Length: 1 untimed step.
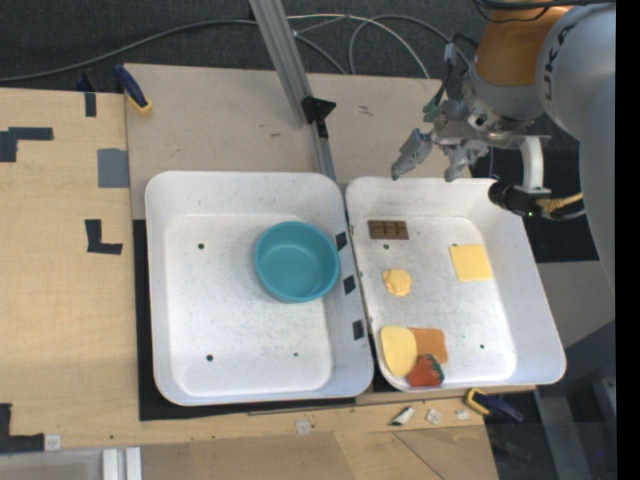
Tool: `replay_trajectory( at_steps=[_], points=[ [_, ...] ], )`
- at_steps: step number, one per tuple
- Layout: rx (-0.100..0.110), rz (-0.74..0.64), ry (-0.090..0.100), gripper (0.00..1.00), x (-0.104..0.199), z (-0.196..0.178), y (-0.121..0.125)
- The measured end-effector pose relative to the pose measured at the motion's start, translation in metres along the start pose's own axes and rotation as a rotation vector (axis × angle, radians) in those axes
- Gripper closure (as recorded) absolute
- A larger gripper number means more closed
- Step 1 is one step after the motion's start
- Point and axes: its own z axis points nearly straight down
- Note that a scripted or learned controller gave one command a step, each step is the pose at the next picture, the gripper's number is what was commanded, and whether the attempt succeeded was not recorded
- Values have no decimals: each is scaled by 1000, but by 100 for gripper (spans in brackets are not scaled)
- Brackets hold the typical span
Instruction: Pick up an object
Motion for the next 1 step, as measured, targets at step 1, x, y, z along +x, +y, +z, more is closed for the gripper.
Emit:
replay_trajectory(
  at_steps=[1],
  points=[
    [0, 0, 0, 0, 0, 0, 0]
  ],
)
